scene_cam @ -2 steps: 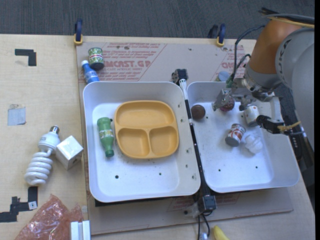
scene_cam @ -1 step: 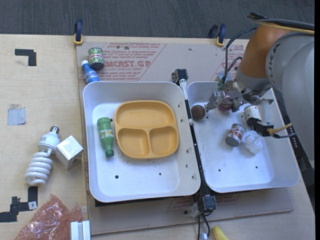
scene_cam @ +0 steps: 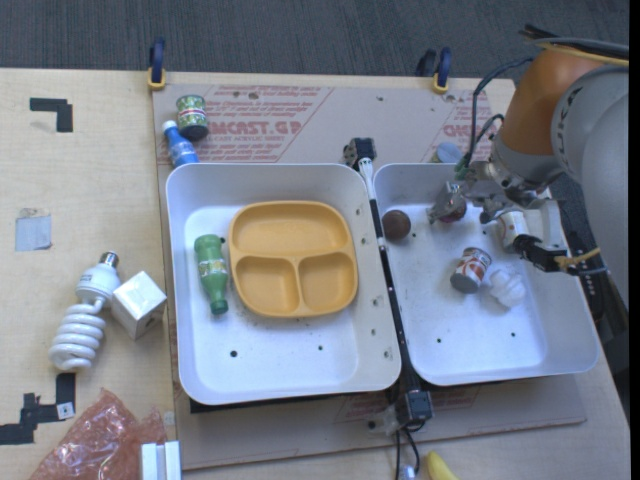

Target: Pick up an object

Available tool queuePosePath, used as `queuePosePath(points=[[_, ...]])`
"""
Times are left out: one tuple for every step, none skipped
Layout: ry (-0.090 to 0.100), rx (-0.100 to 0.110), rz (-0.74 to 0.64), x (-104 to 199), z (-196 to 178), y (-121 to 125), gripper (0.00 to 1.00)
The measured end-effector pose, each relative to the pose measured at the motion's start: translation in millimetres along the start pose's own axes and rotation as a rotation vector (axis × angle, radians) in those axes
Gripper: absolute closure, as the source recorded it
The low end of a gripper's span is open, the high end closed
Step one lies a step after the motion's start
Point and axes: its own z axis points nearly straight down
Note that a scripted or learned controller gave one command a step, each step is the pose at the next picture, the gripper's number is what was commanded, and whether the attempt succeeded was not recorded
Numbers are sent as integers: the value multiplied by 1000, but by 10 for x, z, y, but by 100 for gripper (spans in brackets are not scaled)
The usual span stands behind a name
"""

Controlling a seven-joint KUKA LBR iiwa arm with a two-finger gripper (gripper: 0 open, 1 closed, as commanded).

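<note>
The arm hangs low in the right bin (scene_cam: 560, 353), jaws' state unclear, seemingly lining up the small can (scene_cam: 470, 268).

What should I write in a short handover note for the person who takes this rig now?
End effector: low over the back of the right bin; grip state cannot be judged, nothing visibly held.
Right bin: brown ball, small can, clear plastic piece.
Left bin: yellow divided tray, green bottle.
Done: no pick confirmed.
Left: grasp one object and lift it.
</note>
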Motion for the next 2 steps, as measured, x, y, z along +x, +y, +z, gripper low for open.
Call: queuePosePath(points=[[-1, -1, -1, -3, -102, 4, 100], [1, 2, -3, 359, -1119, -234, 100]])
